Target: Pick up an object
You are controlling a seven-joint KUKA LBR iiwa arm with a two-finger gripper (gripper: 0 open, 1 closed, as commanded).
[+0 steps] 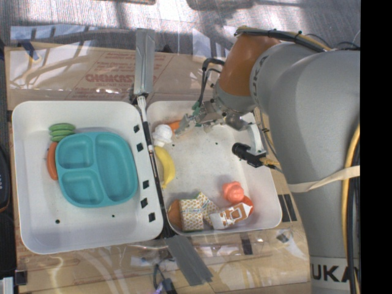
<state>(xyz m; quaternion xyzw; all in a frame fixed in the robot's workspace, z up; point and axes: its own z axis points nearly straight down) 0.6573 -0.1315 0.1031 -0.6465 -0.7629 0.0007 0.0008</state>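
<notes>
My gripper [191,120] hangs low over the far left part of the right bin [211,164], reaching in from the right. Just left of it lies a small orange piece [176,126], and beside that a white rounded object [162,133]. I cannot tell whether the gripper touches either one. A yellow banana [165,166] lies along the bin's left wall. Near the front edge are an orange-capped item [233,192], a patterned carton [194,212], a red-and-white packet [236,213] and a brown round item [174,212].
The left bin [30,213] holds a teal divided plate [95,167], a green item [62,129] and an orange carrot-like piece [52,161]. The grey arm [306,115] covers the right bin's right side. A black part [245,154] juts out below the wrist.
</notes>
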